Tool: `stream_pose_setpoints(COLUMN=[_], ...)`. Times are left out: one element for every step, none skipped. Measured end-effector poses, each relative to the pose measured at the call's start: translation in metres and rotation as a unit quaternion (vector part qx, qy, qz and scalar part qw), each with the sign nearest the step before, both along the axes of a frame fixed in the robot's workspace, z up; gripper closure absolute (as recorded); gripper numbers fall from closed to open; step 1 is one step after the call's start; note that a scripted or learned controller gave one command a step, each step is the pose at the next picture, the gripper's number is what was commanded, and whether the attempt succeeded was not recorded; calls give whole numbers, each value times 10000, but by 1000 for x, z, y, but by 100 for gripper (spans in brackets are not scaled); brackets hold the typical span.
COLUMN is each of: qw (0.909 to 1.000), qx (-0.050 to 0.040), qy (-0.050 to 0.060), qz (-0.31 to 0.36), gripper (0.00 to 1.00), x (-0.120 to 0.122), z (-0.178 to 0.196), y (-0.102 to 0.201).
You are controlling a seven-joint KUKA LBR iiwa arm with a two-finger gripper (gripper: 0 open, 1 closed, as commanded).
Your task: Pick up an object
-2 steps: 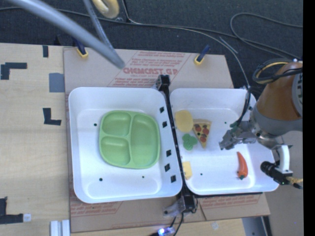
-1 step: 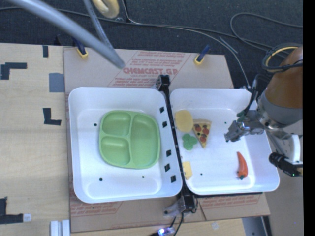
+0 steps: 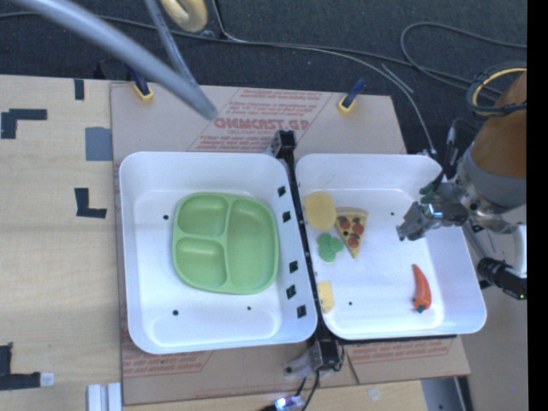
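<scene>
Two white bins (image 3: pixel 137 229) on cardboard (image 3: pixel 257 114) printed "CHEMCAST GP" (red); hand (image 3: pixel 413 226) state unclear.

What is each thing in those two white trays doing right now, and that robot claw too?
Green divided plate: flat in left bin.
Yellow disc: lying in right bin.
Pizza slice: beside the disc.
Green piece: below the disc.
Red pepper: lying free.
Gripper: above right bin, holding nothing visible.
</scene>
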State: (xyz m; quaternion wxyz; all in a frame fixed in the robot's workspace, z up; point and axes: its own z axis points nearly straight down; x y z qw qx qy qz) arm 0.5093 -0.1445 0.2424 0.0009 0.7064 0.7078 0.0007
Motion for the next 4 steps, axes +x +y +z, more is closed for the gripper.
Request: stream_pose_setpoints(qw=[10000, 10000, 10000, 10000], qx=[10, 9, -1, 8], qy=[14, 15, 18, 16], qz=[26, 23, 12, 25], gripper=[100, 100, 100, 100], x=[18, 37, 45, 58], z=[6, 7, 1, 4], y=[54, 99, 141, 193])
